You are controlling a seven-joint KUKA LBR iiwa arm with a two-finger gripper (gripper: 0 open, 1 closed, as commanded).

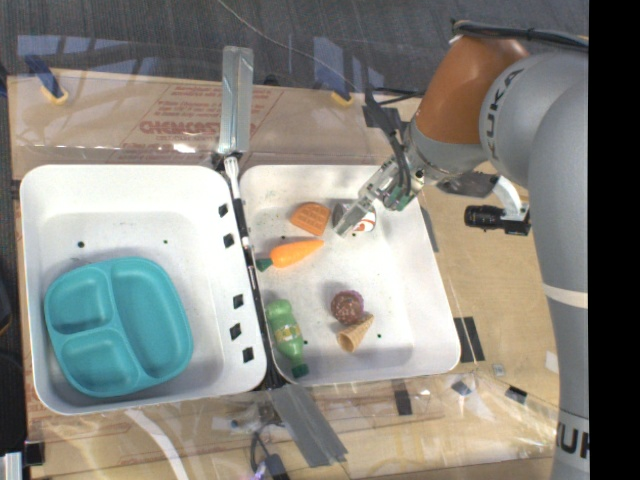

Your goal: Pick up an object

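Eyes on the right-hand bin [425,298], where the candidates lie. A toy carrot [293,254], orange with a small green stub at its left end, lies near the bin's left wall, pointing roughly sideways. Just above it, a tan, ridged piece that looks like a toy slice of bread or a waffle [311,218] sits tilted. Down toward the front, a toy ice-cream cone [350,321] with a dark brownish scoop lies on its side, cone tip toward the near wall. At the front-left corner, a green toy bottle [284,334] lies along the divider.

Now the gripper [356,219]: it is low over the upper middle of this bin, just right of the bread piece, and a small white and orange thing [367,224] sits right at its tip (too small and too covered to name). Whether the gripper is wide, narrow, or clamped on that thing, I cannot tell from this angle. Behind it, the grey arm [545,128] with its orange band sweeps in from the right.

Over in the left bin [60,208], a teal divided tray [115,323] with three compartments rests at the front-left. Both bins sit side by side on the desk [500,288].
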